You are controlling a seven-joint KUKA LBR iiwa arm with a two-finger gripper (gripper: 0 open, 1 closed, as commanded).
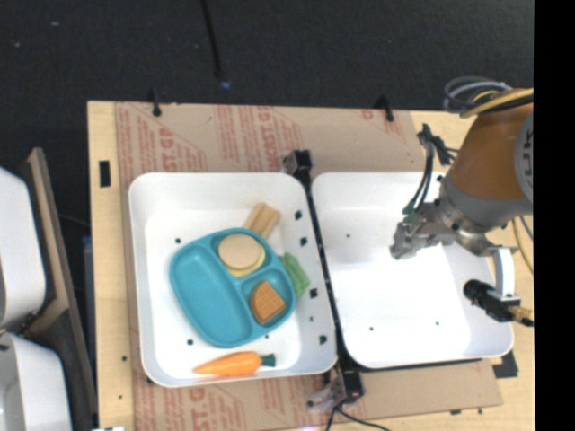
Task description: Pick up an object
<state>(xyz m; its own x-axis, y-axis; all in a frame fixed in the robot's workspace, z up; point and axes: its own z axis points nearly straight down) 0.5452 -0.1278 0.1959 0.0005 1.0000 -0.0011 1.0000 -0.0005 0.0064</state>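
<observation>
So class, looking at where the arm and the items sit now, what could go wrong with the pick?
1. The tool hangs over the right bin, while every item lies in the left bin; closing here would likely catch nothing.
2. The carrot lies near the left bin's front wall, which may block a grasp.
3. The round cracker sits flat in the blue tray, so it could slip.

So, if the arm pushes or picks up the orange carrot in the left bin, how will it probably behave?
The carrot looks like a rigid toy, so it probably stays stiff and light. Its rounded, tapered body lies loose on the flat floor of the left bin, so a sideways push may roll or pivot it. Its smooth surface could slip from a pinch near the narrow tip.
</observation>
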